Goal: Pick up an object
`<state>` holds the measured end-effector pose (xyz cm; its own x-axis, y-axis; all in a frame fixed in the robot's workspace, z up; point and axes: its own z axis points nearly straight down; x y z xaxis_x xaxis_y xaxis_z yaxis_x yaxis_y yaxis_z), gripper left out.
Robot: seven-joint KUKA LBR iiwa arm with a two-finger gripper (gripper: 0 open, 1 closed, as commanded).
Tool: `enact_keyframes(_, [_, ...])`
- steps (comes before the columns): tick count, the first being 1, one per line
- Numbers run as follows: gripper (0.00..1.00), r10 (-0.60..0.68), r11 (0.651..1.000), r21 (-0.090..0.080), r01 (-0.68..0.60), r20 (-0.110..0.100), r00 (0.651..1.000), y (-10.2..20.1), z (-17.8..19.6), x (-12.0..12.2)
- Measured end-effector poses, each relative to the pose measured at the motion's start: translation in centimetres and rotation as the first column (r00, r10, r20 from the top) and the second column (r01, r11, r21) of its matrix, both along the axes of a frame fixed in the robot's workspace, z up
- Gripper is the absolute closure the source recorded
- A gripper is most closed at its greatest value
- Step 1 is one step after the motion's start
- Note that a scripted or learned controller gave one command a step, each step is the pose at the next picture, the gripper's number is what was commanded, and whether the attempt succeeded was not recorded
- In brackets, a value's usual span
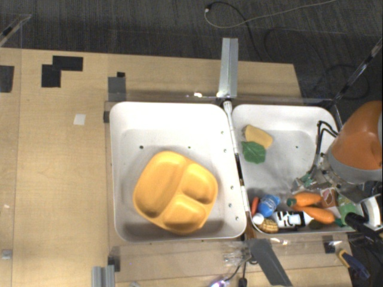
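The right bin (281, 121) holds a pile of small toys in its near right corner: two orange carrots (311, 200), a black and white bottle (291, 219), a blue piece (268, 204) and a yellow corn cob (269, 225). Farther back lie a pale yellow wedge (258, 136) and a green leafy piece (254, 153). My gripper (321, 183) hangs low over the pile, right above the carrots, under the arm's orange band (362, 137). The wrist hides much of it.
The left bin (125, 130) holds a large yellow divided plate (175, 190). A metal post (228, 67) stands behind the wall between the bins. Cables trail on the dark floor beyond the bench.
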<state>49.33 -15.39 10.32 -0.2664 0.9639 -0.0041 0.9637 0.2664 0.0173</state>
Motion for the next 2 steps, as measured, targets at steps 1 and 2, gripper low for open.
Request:
enact_keyframes(1, [1.00, -0.398, 0.917, 0.001, 0.398, -0.013, 0.917, 4.9, 6.6, -0.5])
enact_keyframes(2, [1.00, -0.326, 0.945, 0.001, 0.326, -0.012, 0.945, 8.0, 19.8, 2.0])
